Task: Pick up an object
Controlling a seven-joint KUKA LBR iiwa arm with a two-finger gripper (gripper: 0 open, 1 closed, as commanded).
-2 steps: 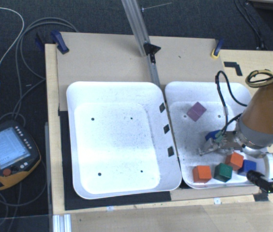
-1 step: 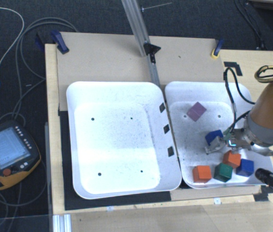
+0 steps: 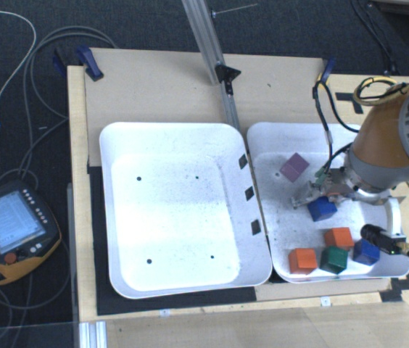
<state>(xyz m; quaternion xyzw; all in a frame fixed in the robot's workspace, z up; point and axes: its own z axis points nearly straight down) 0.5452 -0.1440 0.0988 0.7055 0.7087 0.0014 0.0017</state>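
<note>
Nearest the camera, four small cubes are lying along the near edge of the right-hand shallow white plastic bin (image 3: 262, 140): an orange cube (image 3: 302, 260), a dark green cube (image 3: 334, 259), a second orange cube (image 3: 338, 237) just behind it, and a blue cube (image 3: 366, 252) toward the near right corner. They are sitting packed close together, which is leaving little room for fingers between them.

Mid-bin, a brighter blue cube (image 3: 322, 209) is lying apart from that cluster, and the two-finger metal gripper (image 3: 319, 194) is hanging directly over it, touching or nearly so. Whether its fingers are spread or pinched cannot be told. This cube is probably the target.

Toward the far edge, a pale purple cube (image 3: 294, 167) is resting alone.

Left-hand shallow white plastic bin (image 3: 117, 194): sitting alongside, presumably serving as the drop-off.
</note>
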